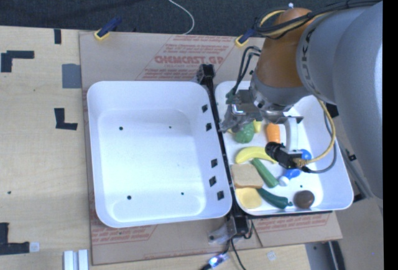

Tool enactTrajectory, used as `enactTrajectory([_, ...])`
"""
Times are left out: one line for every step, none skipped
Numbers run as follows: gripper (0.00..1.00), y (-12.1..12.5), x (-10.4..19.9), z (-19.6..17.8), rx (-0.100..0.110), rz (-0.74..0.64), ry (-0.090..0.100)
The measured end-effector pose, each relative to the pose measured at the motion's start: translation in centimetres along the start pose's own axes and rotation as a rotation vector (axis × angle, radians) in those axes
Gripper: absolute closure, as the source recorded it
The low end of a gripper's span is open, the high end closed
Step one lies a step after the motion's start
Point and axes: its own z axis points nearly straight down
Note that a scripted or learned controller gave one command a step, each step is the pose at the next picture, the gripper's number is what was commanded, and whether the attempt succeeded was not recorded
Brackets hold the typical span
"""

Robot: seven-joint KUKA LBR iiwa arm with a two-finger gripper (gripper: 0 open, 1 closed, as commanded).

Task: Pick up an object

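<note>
My gripper (pixel 239 121) hangs low in the right bin (pixel 333 185), at its left side just above a green leafy toy (pixel 244 134). The metal fingers point down toward that toy, close to the divider between the bins. Beside it lie an orange carrot-like piece (pixel 273 133), a yellow banana (pixel 250 153), a green pepper or cucumber (pixel 263 172), a tan bread slice (pixel 247 176), a yellow piece (pixel 250 198), a dark green piece (pixel 273 198), a brown round piece (pixel 303 199) and a blue piece (pixel 292 172).
The left bin (pixel 149 150) stands next to the right one on a cardboard sheet (pixel 180 57). The grey arm with its orange band (pixel 283 57) covers the back of the right bin. A black cable (pixel 174 1) hangs at the back.
</note>
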Motion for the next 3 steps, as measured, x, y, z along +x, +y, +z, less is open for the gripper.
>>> enactTrajectory([1.0,7.4,3.8,-2.4,-0.01,-0.001,0.0])
enactTrajectory([1.0,9.3,9.5,0.1,-0.003,-0.001,0.0])
enactTrajectory([1.0,9.3,17.4,-3.2,-0.006,-0.004,0.003])
